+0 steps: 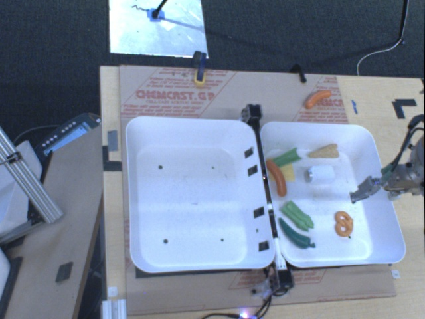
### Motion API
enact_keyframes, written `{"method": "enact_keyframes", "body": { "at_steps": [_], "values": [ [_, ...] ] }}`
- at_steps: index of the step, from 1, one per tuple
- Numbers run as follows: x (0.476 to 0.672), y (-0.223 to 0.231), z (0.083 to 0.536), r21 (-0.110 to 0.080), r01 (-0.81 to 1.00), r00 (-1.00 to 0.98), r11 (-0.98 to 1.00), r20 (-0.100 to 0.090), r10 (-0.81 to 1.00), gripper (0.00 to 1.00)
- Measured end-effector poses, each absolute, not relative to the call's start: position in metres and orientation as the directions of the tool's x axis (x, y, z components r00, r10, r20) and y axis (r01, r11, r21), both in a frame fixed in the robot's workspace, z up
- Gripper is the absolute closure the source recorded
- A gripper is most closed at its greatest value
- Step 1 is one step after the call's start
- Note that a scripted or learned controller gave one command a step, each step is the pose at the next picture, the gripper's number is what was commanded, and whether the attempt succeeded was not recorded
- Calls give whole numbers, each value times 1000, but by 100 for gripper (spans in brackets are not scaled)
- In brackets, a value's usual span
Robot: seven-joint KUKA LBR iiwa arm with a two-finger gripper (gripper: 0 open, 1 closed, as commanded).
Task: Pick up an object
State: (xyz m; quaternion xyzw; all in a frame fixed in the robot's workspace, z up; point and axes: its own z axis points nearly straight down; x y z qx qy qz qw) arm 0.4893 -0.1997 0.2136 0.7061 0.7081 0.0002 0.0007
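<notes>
Reaching in: gripper (pixel 364 193) enters from the right edge, its grey tip over the right rim area of the right bin (pixel 385 244), beside the cluster of toys.
Pincer state: cannot tell; the tip is small and blurred, and nothing is visibly between it.
Right bin contents: a green pepper (pixel 285 157) near the upper left, a yellow wedge (pixel 323 152) to its right, a white cylinder (pixel 320 174) just below the wedge.
Along the divider: an orange sausage (pixel 277 178) lies lengthwise near the bin's left wall, with a small yellow block (pixel 287 173) just beside it.
Lower part: a light green pod (pixel 297 214) and, just below it, a dark green vegetable (pixel 296 234); both lie at a slant.
Nearest to the gripper: an orange pretzel (pixel 343 223), below and left of the tip, apart from it, flat on the bin floor.
Left bin (pixel 192 198): white, with a few small dark dots on its floor.
Outside the bins: a second orange sausage (pixel 318 99) lies on the cardboard sheet (pixel 172 95) above the right bin; a yellow clamp (pixel 199 77) sits at the sheet's top edge.
Bench surroundings: dark carpet (pixel 53 32) beyond, with a shiny metal plate (pixel 157 18) on it.
</notes>
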Motion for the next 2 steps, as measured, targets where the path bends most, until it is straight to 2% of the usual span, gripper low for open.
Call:
{"method": "enact_keyframes", "body": {
  "at_steps": [1, 2],
  "values": [
    [488, -142, 232, 3, 1000, -10, 10, 2, 1000, 0],
    [517, -41, 274, 8, 1000, -16, 16, 3, 1000, 0]
  ]
}}
